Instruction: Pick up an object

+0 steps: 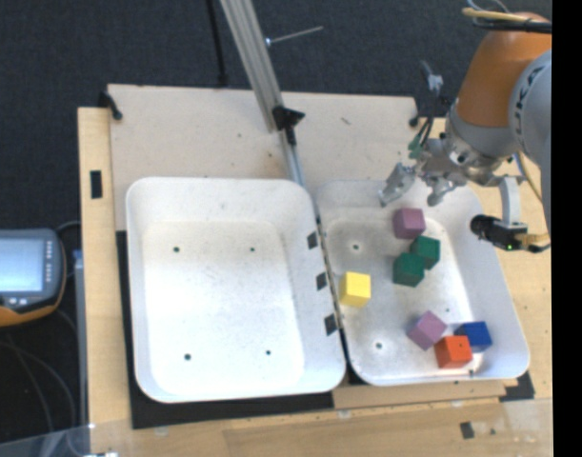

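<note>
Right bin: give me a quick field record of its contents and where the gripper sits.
right bin: holds seven blocks
far end: purple block
middle: two green blocks, touching
by the divider: yellow block
near end: second purple block, orange block, blue block, clustered
gripper: open, above the bin's far edge, holding nothing
nearest to gripper: purple block

Bins: left bin [224,288] and right bin [481,274] lie side by side, touching, on the bench [205,127].
Right bin: seven blocks [410,223] inside, two touching at mid-bin, three clustered in its near right corner.
Gripper [416,187]: above the right bin's far edge, just behind the farthest block.
Pole [257,60]: slants behind the bins.
</note>
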Tool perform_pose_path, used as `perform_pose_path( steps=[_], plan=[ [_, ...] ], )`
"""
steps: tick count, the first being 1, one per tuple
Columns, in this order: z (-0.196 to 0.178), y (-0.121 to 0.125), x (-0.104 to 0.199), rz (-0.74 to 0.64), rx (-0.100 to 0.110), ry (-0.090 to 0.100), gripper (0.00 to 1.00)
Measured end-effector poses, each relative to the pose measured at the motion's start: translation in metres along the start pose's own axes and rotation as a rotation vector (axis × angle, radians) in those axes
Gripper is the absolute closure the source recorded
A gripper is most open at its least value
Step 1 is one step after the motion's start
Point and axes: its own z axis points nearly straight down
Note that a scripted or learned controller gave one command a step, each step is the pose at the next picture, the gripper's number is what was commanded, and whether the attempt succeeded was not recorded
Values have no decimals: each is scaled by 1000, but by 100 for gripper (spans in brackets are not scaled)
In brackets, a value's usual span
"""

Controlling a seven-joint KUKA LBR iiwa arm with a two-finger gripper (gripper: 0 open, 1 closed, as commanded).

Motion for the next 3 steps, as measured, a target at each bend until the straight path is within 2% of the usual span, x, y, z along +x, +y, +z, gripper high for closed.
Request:
perform_pose_path(
  steps=[1, 2, 3],
  plan=[
    [-157, -31, -34, 8, -11, -1, 0],
    [-88, -7, 8, 2, 3, 3, 0],
    [-92, -7, 5, 4, -2, 1, 0]
  ],
)
